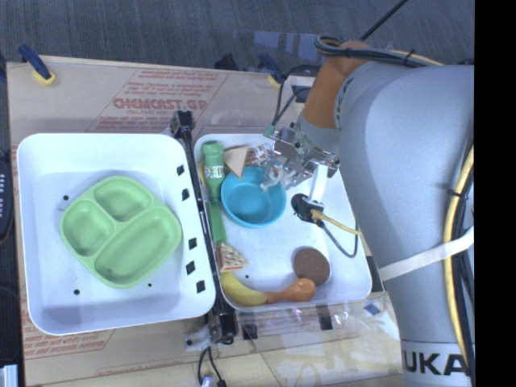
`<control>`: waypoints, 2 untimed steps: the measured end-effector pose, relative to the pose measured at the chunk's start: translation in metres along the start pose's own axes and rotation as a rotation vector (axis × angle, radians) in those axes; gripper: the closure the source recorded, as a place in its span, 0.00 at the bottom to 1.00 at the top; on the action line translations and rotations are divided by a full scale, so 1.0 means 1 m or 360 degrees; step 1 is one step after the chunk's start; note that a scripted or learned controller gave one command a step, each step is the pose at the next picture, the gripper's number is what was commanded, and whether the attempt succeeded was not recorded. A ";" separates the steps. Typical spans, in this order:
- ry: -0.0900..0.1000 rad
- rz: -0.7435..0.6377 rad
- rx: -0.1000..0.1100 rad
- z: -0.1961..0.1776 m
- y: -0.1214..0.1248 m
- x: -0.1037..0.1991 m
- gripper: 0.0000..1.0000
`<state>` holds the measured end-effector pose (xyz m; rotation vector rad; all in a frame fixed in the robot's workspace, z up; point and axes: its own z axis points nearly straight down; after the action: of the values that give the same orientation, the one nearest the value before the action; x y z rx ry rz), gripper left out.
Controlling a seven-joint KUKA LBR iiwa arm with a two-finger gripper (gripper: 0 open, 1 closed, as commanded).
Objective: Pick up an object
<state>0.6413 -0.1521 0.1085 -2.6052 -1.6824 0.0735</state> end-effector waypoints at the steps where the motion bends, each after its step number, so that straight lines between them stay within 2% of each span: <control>1: 0.0000 0.0006 -0.0020 -0.001 0.002 0.000 0.00; 2: 0.0025 0.0039 -0.0076 0.022 -0.074 -0.033 0.00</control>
<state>0.5592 -0.1514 0.0914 -2.6537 -1.6680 0.0139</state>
